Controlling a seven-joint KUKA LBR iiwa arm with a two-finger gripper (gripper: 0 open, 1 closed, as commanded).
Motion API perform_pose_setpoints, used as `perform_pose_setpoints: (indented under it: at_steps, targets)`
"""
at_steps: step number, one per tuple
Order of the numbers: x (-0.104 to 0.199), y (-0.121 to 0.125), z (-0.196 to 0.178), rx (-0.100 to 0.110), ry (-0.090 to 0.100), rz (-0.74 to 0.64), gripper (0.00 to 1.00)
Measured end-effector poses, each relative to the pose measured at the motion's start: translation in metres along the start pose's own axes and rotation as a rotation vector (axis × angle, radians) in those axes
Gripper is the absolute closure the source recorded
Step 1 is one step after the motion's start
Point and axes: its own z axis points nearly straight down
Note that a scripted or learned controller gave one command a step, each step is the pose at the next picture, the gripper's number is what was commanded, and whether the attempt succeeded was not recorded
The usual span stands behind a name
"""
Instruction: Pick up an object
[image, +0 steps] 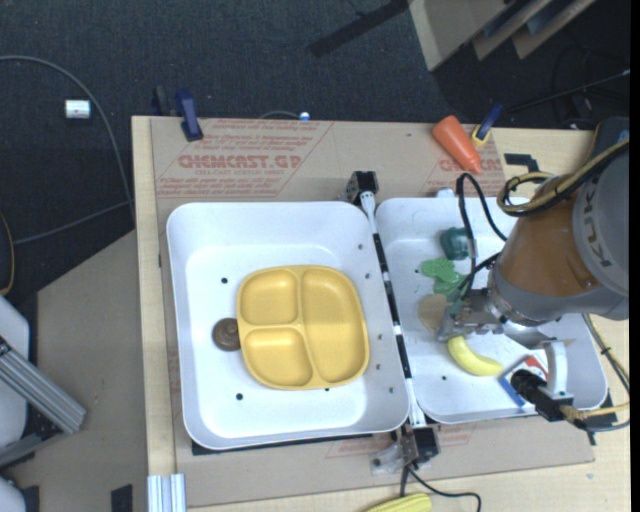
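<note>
A yellow thing shows partly at the front edge of the table, which is covered with brown printed cardboard. Behind it sit the two shallow white bins with smooth plastic walls and rounded corners.

In the right bin the gripper hangs low under the grey, orange-banded arm, just above the left end of a banana. Whether the jaws are apart or together cannot be told from this angle, and nothing is seen held between them. Whether they touch the banana is also unclear.

The banana is smooth, yellow and gently curved. It lies flat on the bin floor in the front half of the right bin. Its long axis runs from upper left to lower right in the view, with the left end under the gripper and the other end pointing toward the bin's front right corner.

Just left of the gripper lies a dull tan rounded thing. Farther back are a flat green leafy shape and a small teal lump.

The left bin holds a glossy yellow plate with three compartments and rounded corners. A small brown disc touches its left edge.

An orange cone-like thing rests on the table behind the right bin.
</note>
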Motion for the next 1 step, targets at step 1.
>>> perform_pose_setpoints:
  at_steps: [1]
  targets:
    - [0.0565,0.0107,-0.0907,0.0,0.0,-0.003,1.0]
